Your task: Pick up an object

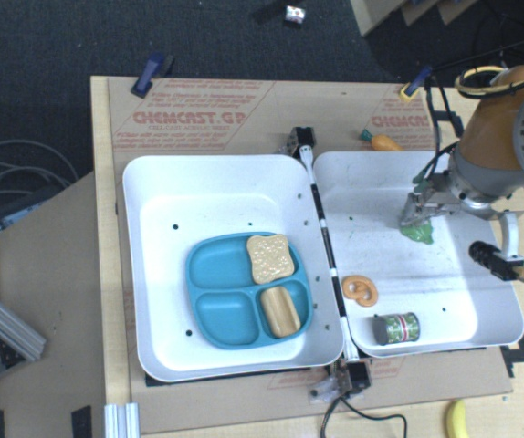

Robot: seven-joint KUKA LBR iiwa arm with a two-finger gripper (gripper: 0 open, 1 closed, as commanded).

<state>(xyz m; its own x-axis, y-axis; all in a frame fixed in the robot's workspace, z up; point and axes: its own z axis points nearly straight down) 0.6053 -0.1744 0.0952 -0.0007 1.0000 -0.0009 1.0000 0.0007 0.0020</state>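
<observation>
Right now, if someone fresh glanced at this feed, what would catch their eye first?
Probably the blue tray in the left bin, with a cracker and a bread roll in two of its compartments. Next, the tool down in the right bin over a green object, with a pretzel and a can nearer the front.

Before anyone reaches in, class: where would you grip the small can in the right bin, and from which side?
The can lies on its side, so come straight down from above and close across its round body at mid-length. The pretzel sits apart, leaving room for the gripper.
</observation>
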